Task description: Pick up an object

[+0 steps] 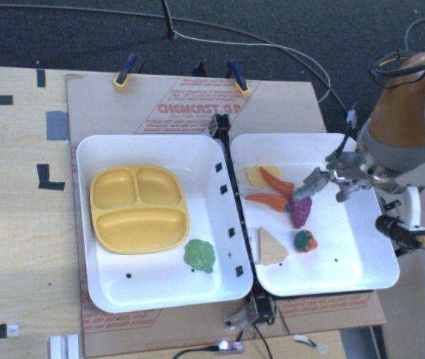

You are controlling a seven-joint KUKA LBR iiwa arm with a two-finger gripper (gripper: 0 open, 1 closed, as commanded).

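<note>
In the left bin [93, 290] you see a yellow divided plate [138, 208], with a green leafy piece [200, 255] at 4 o'clock from it. In the right bin [362, 271] lie two orange carrots [272, 189], a purple piece [300, 210], a tan wedge [271, 247] and a small red-green piece [305, 241]. The gripper [331, 188] hovers at 2 o'clock from the purple piece, its fingers spread and grasping nothing.
</note>
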